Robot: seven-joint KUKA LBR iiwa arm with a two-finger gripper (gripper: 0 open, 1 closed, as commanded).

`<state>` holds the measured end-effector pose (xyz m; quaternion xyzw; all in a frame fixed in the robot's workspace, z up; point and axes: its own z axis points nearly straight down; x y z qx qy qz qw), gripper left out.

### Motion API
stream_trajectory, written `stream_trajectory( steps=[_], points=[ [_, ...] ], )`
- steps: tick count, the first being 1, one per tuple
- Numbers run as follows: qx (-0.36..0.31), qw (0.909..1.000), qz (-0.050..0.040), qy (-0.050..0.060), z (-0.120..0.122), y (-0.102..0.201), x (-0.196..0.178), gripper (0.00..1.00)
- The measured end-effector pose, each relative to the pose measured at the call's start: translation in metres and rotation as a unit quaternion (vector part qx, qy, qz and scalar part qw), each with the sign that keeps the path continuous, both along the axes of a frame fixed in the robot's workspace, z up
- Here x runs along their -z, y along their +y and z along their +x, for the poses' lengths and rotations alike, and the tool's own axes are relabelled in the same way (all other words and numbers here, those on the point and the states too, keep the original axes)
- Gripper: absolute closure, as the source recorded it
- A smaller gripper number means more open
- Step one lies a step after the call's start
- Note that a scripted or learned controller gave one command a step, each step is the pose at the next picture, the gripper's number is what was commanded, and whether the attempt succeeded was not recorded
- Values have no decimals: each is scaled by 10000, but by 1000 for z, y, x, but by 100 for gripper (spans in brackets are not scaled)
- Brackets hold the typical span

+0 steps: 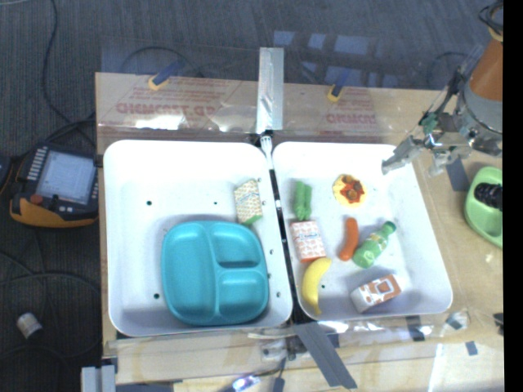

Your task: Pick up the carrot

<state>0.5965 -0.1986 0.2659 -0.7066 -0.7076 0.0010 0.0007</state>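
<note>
carrot (350, 238) lies upright in the right bin (409, 211), just beside the green bottle (373, 246). jaws' state i cannot tell; approach from the bottle-free side.

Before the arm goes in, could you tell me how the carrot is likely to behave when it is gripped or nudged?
The carrot looks like a smooth, rounded toy, so it is probably stiff and light. Its cylindrical shape may let it roll sideways on the bin floor if pushed. It lies right beside the green bottle, so a nudge could shift that too.
</note>
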Motion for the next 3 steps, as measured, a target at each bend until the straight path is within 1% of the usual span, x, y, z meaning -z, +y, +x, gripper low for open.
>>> stream_trajectory(
  steps=[1, 2, 3],
  points=[
    [792, 9969, -1, 13, -39, 35, 110, 0],
    [1116, 9937, -25, -68, -53, 62, 137, 0],
    [-665, 9978, -9, 1, -7, 1, 148, 0]
  ],
)
